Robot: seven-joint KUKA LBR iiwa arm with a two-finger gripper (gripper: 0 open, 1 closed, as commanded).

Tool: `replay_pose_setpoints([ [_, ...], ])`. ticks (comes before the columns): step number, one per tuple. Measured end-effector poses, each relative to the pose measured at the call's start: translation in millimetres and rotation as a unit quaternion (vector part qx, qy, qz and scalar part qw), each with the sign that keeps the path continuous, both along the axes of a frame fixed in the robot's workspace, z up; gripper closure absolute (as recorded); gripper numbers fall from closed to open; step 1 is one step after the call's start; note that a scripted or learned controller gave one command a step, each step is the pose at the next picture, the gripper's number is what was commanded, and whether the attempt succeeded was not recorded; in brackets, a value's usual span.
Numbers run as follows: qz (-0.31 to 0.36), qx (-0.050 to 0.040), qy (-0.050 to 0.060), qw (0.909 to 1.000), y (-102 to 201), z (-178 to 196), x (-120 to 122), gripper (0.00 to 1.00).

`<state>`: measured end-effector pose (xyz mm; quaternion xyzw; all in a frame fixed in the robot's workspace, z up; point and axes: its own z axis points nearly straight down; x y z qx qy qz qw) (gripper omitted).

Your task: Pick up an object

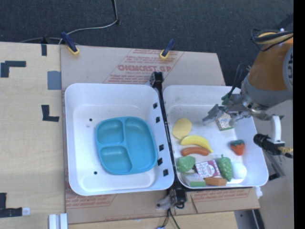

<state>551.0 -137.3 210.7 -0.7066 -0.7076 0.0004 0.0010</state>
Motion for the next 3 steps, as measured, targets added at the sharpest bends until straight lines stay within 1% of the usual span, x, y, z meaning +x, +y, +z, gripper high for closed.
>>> replay_pose_setpoints([
  [1,-0.001,-0.0011,0.000,1.0000,-81.3,-19.8,-12.2,0.00],
  [2,0.000,-0.0008,-0.002,1.0000,-76.6,-120.2,19.7,0.00],
  [3,0.001,-0.0018,-0.004,1.0000,-34.5,-124.8,71.0,0.00],
])
